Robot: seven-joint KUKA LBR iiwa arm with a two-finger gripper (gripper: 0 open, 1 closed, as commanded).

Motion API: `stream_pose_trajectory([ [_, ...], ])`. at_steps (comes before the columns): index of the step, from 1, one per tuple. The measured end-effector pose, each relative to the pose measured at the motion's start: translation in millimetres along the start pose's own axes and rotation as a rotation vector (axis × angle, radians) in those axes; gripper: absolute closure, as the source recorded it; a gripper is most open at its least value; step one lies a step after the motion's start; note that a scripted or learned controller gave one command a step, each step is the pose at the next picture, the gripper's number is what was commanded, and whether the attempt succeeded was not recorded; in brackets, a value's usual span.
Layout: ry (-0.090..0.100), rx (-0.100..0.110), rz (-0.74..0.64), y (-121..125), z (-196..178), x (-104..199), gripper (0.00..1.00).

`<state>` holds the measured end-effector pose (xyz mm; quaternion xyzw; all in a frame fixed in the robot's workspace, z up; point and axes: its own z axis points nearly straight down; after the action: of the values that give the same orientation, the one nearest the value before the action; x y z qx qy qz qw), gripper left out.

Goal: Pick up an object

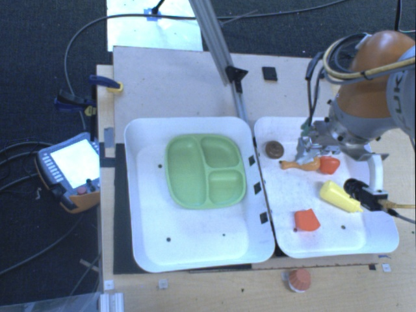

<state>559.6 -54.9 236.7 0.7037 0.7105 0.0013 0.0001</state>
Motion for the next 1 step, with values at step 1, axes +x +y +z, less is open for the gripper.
stream_pose_trajectory([
  [1, 0.001, -0.001, -0.002, 7.4, 0.6, 60.8, 1.0],
])
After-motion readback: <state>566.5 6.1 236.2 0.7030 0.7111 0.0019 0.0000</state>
